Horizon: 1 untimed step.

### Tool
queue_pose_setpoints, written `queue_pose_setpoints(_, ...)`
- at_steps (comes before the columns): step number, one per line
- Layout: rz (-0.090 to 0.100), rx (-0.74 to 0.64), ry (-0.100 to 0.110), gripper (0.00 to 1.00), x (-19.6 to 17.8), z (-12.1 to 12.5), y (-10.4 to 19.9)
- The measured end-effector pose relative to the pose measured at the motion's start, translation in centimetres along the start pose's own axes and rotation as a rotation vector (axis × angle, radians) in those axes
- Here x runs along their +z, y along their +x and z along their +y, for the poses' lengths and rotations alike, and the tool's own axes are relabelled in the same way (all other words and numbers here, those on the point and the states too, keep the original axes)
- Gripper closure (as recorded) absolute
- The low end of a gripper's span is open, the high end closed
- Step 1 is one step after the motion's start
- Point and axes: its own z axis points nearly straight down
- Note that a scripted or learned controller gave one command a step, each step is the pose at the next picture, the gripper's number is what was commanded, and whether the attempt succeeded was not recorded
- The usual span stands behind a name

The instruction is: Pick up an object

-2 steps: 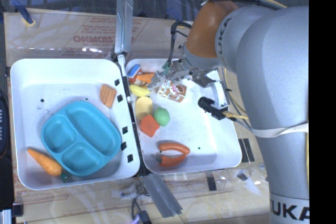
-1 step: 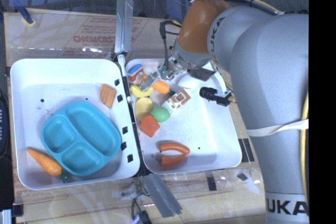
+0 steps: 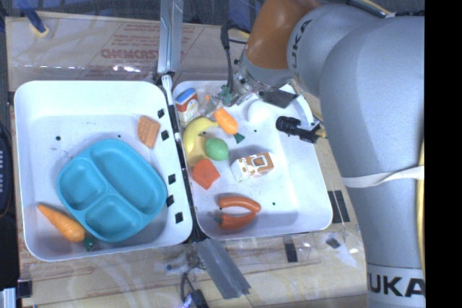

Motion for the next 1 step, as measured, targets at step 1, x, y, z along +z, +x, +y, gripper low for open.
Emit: queue_pose_setpoints(1, 0.013, -0.073, 0.009, 1.00, -8.23, 2.82, 5.45)
